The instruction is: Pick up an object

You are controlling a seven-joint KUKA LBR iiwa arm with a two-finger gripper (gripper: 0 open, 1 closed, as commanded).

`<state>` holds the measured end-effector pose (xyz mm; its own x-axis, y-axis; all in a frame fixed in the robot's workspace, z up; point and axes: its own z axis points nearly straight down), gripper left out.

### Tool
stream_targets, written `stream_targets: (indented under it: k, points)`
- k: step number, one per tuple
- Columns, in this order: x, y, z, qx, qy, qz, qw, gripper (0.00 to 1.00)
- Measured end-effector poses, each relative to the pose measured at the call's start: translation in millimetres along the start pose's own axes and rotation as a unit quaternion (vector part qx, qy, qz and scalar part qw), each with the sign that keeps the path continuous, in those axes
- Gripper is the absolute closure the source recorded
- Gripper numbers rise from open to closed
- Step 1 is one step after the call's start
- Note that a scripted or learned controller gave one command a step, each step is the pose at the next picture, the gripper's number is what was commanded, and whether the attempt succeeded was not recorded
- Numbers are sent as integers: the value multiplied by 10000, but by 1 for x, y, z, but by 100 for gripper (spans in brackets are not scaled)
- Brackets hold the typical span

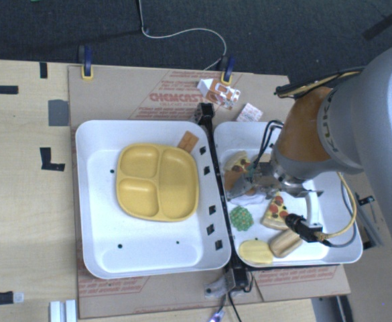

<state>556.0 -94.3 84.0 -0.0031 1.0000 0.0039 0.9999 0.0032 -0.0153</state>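
White bins sat side by side on a cardboard sheet clamped to the wooden bench. We found the left bin holding a yellow divided plate, lying flat near its centre, and a small brown block near its upper right corner, just beside the plate's rim.

We found the right bin holding the loose items. A green broccoli piece lay near the divider between the bins. A pale yellow oval piece rested at the bin's lower edge, touching a tan cylinder to its right. A pizza slice lay just above the cylinder. A brownish item lay toward the upper left of this bin; we could not tell what it was.

We noted the arm reaching in from the right, its orange band over the bin's upper half. The gripper was low over the bin, near the brownish item and above the broccoli. We could not tell how it was set or whether it held anything; that area was dark and cluttered.

Crumpled packaging and a white card lay on the cardboard above the bins. A white cable ran across the dark floor.
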Motion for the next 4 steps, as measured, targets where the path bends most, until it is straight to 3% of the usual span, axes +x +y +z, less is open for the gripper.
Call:
stream_targets:
  k: [1, 2, 4]
  points:
    - [-4, 73, -1, -90, -24, 1, 10000, 0]
    - [-10, 60, -2, -77, -25, 12, 10000, 0]
    - [-6, 63, -2, -74, -17, 8, 10000, 0]
